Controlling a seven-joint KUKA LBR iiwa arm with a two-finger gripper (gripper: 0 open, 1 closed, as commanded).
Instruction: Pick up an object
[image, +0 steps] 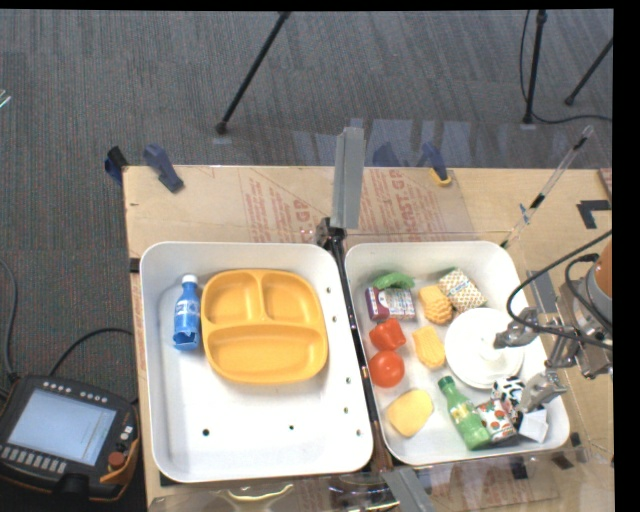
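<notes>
Risk of a bad grab here: crowded right bin (455, 250), with a white plate (478, 345), a green bottle (463, 411), a small black-and-white carton (508, 391) and a red-printed packet (497, 419) packed close at the near right corner. Easy to nudge two things at once, or to pinch the plate rim and slip off. Also a chance of clipping the bin wall, given the low approach from the right edge.

Pincer (537, 385) hanging over that right corner, just beside the carton and the plate. Fingers apparently a little apart, though hard to judge at this angle; nothing visible between them. Possibly touching the carton, but impossible to tell.

Other candidates further left in the same bin: a tomato (386, 369), a red pepper (387, 334), a yellow lemon-like piece (410, 411), corn (435, 303). Left bin (160, 400) carrying a yellow tray (265, 326) and a blue bottle (186, 311), well apart from the pincer.
</notes>
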